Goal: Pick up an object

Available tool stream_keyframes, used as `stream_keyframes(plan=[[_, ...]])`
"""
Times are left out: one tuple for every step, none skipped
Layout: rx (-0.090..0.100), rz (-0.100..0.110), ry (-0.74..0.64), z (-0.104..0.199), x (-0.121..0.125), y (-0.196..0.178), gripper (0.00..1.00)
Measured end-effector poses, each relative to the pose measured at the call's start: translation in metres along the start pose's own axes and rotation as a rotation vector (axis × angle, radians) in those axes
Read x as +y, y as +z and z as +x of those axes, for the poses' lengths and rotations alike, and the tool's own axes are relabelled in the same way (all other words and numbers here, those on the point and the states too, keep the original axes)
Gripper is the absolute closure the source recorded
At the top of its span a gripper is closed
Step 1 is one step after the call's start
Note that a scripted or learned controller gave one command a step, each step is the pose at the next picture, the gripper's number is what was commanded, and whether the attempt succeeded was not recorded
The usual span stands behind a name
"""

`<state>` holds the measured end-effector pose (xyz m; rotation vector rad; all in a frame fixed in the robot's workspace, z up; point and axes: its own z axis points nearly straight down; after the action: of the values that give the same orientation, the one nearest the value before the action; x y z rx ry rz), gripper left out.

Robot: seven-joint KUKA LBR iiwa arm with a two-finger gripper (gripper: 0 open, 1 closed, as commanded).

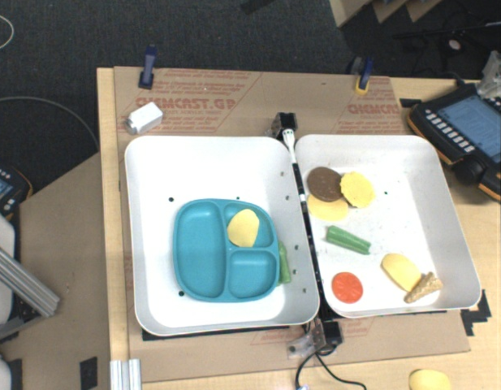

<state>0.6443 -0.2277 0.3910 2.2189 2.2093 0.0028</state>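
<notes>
1. Camera view gave you two shallow white bins side by side on the table: the left bin (144, 218) and the right bin (421, 161), both smooth, with rounded corners, their inner rims touching.
2. You had seven loose pieces to pick from in the right bin:
   - one brown disc (323, 183), flat and round, near the back left;
   - one yellow disc (357, 189) touching the brown disc's right edge;
   - one pale yellow slice (327, 210) partly tucked under those two;
   - one green stick (347, 240), short and lying at a slant near the middle;
   - one red disc (347, 287) near the front rim;
   - one yellow lump (399, 270), oblong and smooth;
   - one tan wedge (425, 286), rough-looking, touching the lump's front end.
3. You saw one teal tray (203, 250) in the left bin, glossy plastic with three compartments: one long on the left, two smaller on the right.
4. One yellow oval piece (244, 228) lay in the tray's back right compartment.
5. One thin green strip (283, 262) lay against the tray's right edge; you could not tell whether it sat inside the tray or beside it.
6. Under both bins lay one brown cardboard sheet (234, 96) with red print, held at the back by two clamps (148, 65); one small white block (144, 118) sat on it near the left bin's back corner.
</notes>
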Motion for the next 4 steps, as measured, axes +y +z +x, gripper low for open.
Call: stream_keyframes(plan=[[0.001, -0.013, -0.011, 0.055, 0.01, -0.144, 1.0], [0.006, 0.015, 0.001, 0.0, -0.028, -0.066, 1.0], [0.001, 0.002, -0.005, 0.003, -0.025, -0.082, 1.0], [-0.002, -0.002, -0.006, 0.003, -0.024, -0.093, 1.0]])
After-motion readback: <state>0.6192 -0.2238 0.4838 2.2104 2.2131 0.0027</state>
